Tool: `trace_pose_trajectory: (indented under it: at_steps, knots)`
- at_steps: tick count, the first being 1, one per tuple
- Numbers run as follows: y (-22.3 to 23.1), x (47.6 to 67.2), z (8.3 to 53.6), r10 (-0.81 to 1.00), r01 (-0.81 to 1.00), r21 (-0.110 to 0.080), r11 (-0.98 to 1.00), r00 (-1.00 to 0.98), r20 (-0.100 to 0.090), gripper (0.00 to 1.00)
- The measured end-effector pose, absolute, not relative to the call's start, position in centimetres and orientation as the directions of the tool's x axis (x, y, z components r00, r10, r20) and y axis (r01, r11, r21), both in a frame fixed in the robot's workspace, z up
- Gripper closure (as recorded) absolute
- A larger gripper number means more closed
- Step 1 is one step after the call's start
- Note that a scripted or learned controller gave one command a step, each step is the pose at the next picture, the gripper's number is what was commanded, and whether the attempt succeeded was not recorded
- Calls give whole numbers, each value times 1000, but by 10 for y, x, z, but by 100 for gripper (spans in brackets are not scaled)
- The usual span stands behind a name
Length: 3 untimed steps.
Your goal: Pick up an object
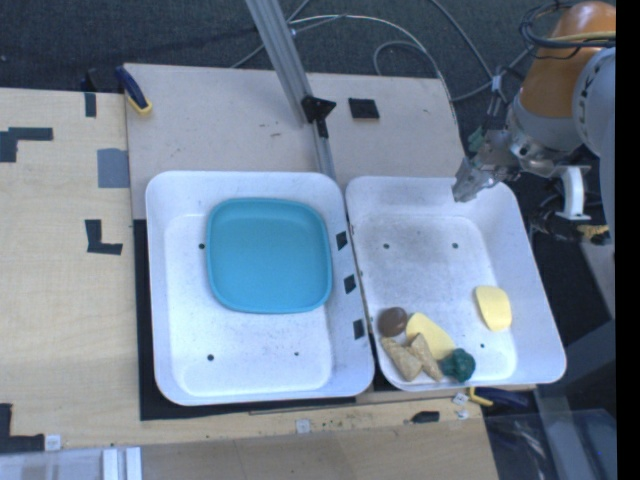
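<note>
My gripper (467,189) hangs over the back right corner of the right bin (430,248), well above its floor, with nothing seen between its fingers. A yellow oval piece (493,307) lies near the bin's right wall. At the front of that bin sits a cluster: a brown round piece (392,320), a yellow wedge (428,330), tan bread-like pieces (408,356) and a dark green lump (459,364). All of them lie far in front of the gripper.
The left bin (175,268) holds a turquoise square plate (268,254). A grey metal post (290,63) slants up behind the bins. Cables loop over the dark floor at the back. Black clips (350,283) sit on the rims between the bins.
</note>
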<state>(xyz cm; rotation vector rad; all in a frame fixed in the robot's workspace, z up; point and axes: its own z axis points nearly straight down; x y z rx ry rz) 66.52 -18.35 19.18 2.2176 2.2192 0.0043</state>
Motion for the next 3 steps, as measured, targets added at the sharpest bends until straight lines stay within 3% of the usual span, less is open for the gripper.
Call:
trace_pose_trajectory:
  at_steps: [1, 2, 3]
  knots:
    - [-178, 673, 249, 1000, 1000, 5, 1, -1, -1, 100]
    - [-177, 674, 257, 1000, 1000, 1, 0, 0, 0, 100]
    - [-118, 676, 261, 1000, 1000, 1, 5, -5, 1, 100]
